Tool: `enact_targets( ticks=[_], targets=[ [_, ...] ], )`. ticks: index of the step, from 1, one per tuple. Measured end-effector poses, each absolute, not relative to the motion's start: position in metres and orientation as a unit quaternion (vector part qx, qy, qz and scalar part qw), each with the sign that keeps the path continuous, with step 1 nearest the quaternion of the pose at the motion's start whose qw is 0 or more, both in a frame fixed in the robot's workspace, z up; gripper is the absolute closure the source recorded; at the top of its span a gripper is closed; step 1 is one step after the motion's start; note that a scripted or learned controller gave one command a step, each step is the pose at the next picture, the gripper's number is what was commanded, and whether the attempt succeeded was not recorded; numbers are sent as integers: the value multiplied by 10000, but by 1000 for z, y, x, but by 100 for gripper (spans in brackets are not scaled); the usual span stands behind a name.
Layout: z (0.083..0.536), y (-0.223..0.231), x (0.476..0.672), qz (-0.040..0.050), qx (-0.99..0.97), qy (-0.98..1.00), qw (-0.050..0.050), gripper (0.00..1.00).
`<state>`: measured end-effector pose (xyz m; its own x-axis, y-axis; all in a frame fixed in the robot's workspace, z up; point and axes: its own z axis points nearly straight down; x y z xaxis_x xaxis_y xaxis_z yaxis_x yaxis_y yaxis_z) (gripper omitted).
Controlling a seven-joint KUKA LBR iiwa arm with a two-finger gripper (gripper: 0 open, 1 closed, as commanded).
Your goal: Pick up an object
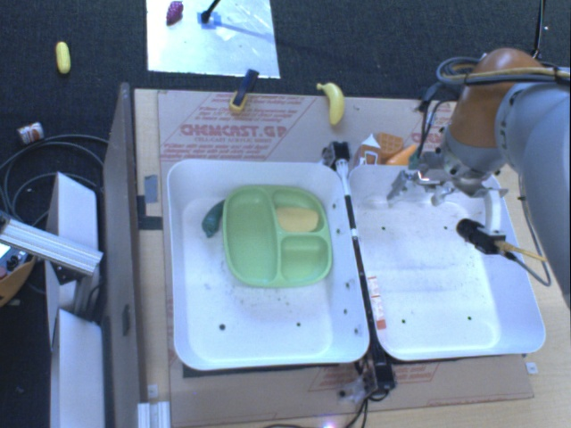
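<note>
camera view:
tool [426, 184]: over the far end of the right bin [446, 328], towards its left wall; apart or together, cannot tell.
left bin [205, 328]: holds a green divided plate [259, 257].
yellow piece [297, 218]: lies in the plate's far right compartment.
dark green object [212, 218]: on the left bin's floor, against the plate's left rim.
banana [335, 102]: on the surface beyond both bins.

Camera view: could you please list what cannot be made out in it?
Camera view:
- Dark teal object in the left white bin: right side hidden by the green sectioned plastic plate.
- Pale yellow piece on that plate: too blurred to identify.
- Orange item beyond the right bin: partly hidden by the grey arm.
</note>
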<state>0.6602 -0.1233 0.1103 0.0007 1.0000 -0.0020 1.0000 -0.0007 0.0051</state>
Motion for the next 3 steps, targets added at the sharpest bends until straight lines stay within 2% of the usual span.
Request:
enact_targets(
  ticks=[1,2,3],
  targets=[
    [84,-88,644,2,7050,7092,-5,0],
    [144,-119,671,24,7070,7072,41,0],
    [81,-88,644,-8,7052,7090,-22,0]
  ],
)
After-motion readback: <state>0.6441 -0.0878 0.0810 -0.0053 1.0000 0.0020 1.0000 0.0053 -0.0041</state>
